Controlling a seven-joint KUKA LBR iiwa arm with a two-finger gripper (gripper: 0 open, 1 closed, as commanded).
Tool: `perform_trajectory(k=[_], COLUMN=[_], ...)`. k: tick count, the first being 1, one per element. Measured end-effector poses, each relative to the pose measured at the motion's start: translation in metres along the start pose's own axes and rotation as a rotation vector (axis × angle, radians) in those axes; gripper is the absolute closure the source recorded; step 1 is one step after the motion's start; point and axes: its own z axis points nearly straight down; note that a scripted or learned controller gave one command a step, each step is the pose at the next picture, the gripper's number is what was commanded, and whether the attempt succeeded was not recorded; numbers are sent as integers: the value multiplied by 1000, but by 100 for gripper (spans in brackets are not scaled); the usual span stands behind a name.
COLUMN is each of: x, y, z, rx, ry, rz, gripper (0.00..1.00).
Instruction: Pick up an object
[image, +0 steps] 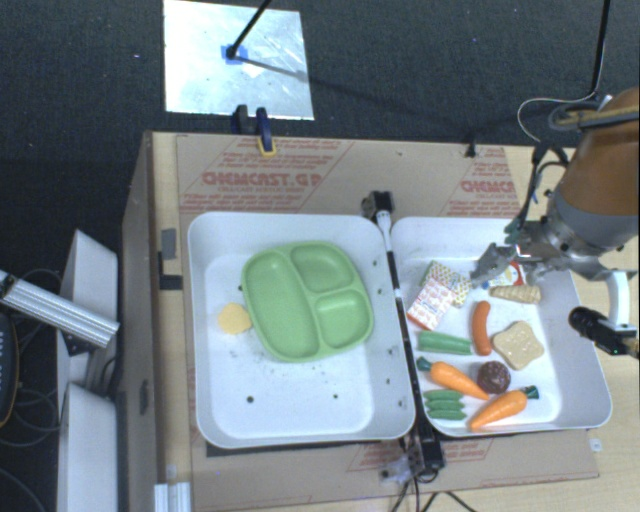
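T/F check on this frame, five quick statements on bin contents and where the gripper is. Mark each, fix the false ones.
1. The green divided plate lies in the left bin. True.
2. A yellow round piece sits on the plate. False: it lies on the bin floor, beside the plate's left edge.
3. The gripper is over the right bin. True.
4. Two carrots lie in the left bin. False: both are in the right bin, near its front.
5. The toast slice lies in the right bin. True.
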Motion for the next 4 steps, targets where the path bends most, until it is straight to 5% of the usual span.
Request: perform_trajectory(k=[1, 2, 3, 4], x=[-47, -16, -17, 72], y=[-69, -11, -11, -14], z=[109, 138, 127, -49], rx=[4, 0, -2, -6], ry=[-1, 1, 0, 1], rz=[3, -1, -1, -2], gripper=[0, 0, 100, 100])
